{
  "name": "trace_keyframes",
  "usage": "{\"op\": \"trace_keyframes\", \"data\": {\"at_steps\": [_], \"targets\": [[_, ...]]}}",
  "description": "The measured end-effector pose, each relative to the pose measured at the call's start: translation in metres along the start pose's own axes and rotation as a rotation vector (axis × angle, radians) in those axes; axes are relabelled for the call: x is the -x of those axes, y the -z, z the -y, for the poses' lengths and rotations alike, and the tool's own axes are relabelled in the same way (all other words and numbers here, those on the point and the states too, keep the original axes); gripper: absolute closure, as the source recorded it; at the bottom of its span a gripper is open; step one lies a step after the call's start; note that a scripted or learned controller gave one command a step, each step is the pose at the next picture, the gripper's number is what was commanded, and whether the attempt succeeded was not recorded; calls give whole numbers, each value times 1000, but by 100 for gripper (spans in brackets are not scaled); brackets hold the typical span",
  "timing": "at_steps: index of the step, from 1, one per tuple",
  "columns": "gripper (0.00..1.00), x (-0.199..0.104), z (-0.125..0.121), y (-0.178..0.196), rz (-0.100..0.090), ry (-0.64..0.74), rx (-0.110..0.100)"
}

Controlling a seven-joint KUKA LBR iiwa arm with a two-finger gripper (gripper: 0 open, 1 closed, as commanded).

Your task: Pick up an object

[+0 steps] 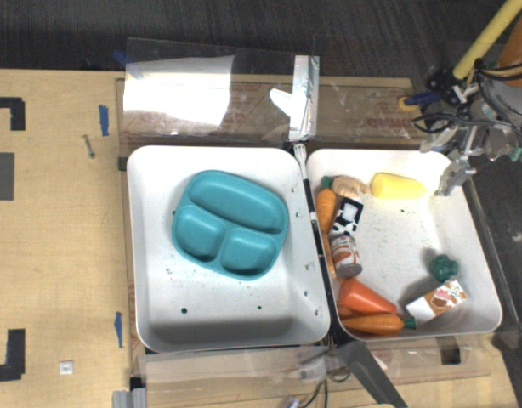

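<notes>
The gripper (452, 177) hangs over the right bin's (490, 313) far right corner, just right of the yellow block (399, 185); whether it is spread cannot be told. The block looks light, smooth and probably soft, best pinched across its short sides.

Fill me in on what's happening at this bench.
A robot arm reaches in from the right. Its gripper hangs over the back right corner of the right bin, beside a yellow block, holding nothing. That bin also has carrots and a bottle. The left bin holds a teal tray.
</notes>
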State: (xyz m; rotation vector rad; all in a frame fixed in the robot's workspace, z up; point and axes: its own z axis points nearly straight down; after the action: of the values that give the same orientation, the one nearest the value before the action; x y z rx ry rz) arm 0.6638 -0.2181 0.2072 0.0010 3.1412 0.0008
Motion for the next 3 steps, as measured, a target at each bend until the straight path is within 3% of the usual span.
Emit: {"op": "trace_keyframes", "data": {"at_steps": [1, 2, 3], "targets": [[0, -72, -27, -53, -5, 56, 3], [0, -111, 6, -99, -5, 105, 3], [0, -147, 3, -118, 14, 312, -3]]}}
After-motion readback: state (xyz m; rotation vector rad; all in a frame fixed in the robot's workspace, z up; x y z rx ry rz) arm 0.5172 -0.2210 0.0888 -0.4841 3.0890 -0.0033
